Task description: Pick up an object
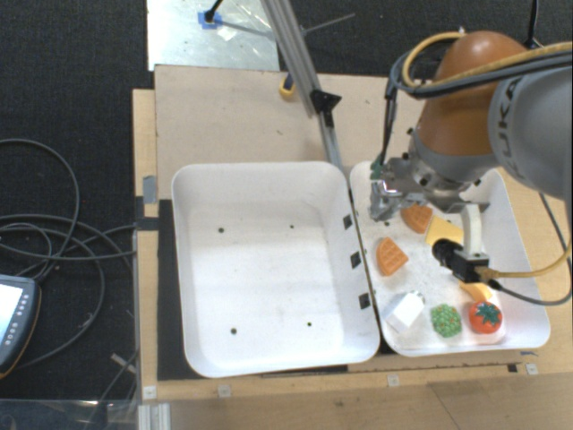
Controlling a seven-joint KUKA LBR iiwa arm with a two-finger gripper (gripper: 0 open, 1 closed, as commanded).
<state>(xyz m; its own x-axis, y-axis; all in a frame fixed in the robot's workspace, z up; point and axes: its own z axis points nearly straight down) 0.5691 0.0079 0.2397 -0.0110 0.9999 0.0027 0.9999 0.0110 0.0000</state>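
Note:
My gripper [385, 206] hangs low over the back left part of the right bin [528, 330], close to the wall it shares with the other bin. An orange ridged piece [390, 256] lies just in front of it. Another orange piece [417, 217] sits right beside it, partly under the wrist. A yellow piece [442, 232] lies a little further right. Along the front of the bin are a white block [406, 312], a green knobbly piece [445, 321], a red tomato-like toy [485, 317] and a yellow wedge [476, 291].
The left bin [260, 173] stands beside the right one, with black clips on the shared wall [356, 260]. A slanted metal pole [295, 43] rises behind the bins. The arm's cable [528, 289] loops over the right bin. Cables and a tablet [13, 316] lie on the floor at left.

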